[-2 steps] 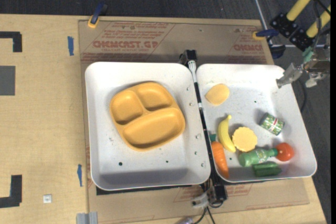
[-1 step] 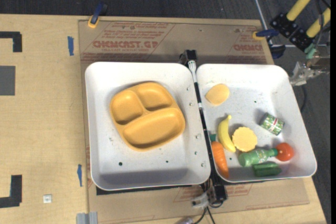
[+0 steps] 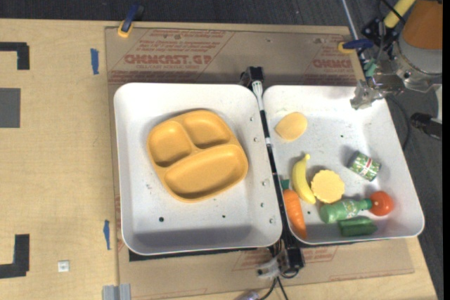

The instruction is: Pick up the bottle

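The bottle (image 3: 344, 209) is green and lies on its side near the front of the right bin (image 3: 330, 117). It rests between a yellow disc (image 3: 328, 186) and a dark green piece (image 3: 356, 226), with a red tomato (image 3: 380, 203) at its right end. My gripper (image 3: 363, 96) hangs over the bin's far right corner, well behind the bottle and apart from it. Nothing shows in its grasp.
In the right bin also lie a banana (image 3: 302, 178), a carrot (image 3: 295, 213), a pale yellow round piece (image 3: 291, 126) and a small green-and-white can (image 3: 364, 166). The left bin (image 3: 133, 151) holds a yellow divided plate (image 3: 197, 153). Cables hang by the arm at the upper right.
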Tool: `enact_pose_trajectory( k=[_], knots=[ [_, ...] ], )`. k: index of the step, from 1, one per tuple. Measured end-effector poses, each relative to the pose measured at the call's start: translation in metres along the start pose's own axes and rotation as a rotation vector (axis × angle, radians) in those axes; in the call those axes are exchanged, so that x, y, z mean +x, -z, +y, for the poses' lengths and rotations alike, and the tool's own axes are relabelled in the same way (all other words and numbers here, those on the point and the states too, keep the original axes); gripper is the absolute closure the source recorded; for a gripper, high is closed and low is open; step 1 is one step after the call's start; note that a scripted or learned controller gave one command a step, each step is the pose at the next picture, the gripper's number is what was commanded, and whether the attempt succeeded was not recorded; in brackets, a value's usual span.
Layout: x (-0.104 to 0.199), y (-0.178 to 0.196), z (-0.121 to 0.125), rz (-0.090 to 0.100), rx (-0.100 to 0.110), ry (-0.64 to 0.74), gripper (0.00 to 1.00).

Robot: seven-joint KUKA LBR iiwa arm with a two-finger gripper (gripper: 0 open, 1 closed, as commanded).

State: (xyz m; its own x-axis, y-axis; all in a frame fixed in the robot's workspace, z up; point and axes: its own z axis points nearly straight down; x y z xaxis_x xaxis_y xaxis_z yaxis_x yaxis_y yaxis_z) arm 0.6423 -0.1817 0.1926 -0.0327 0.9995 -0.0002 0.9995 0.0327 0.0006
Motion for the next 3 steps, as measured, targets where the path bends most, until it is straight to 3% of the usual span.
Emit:
enact_pose_trajectory(
  k=[1,2,3],
  knots=[
    [0.059,-0.105,-0.062,0.000,-0.004,0.206,1.00],
    [0.028,-0.021,-0.106,-0.001,-0.001,0.225,1.00],
    [0.059,-0.105,-0.083,-0.001,-0.005,0.262,1.00]
  ],
)
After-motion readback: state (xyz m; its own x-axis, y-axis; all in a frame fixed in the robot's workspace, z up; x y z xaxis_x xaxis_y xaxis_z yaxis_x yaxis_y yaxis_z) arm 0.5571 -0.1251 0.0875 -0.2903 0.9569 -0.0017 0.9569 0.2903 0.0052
